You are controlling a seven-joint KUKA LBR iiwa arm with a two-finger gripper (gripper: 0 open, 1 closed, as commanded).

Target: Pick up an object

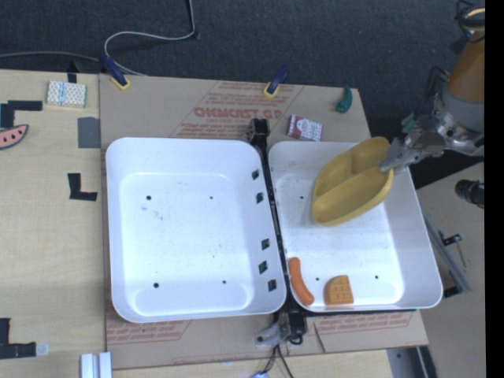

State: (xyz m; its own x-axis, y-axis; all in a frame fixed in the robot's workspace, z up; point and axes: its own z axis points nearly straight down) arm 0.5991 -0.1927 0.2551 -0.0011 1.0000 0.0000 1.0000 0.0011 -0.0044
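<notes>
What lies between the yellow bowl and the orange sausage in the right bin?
Only bare white bin floor separates the yellow bowl and orange sausage, per the camera view.

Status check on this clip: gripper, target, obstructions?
Gripper at yellow scoop's upper rim, grip unclear. Scoop tilted in right bin. Sausage, waffle piece lie apart.

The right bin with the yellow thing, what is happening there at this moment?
A grey robot arm reaches in from the right, and its gripper is at the upper edge of a yellow scoop-shaped object, which lies tilted in the right bin. Whether it really holds the object is not clear. An orange sausage-like piece and a small orange waffle piece lie near the bin's front edge.
</notes>
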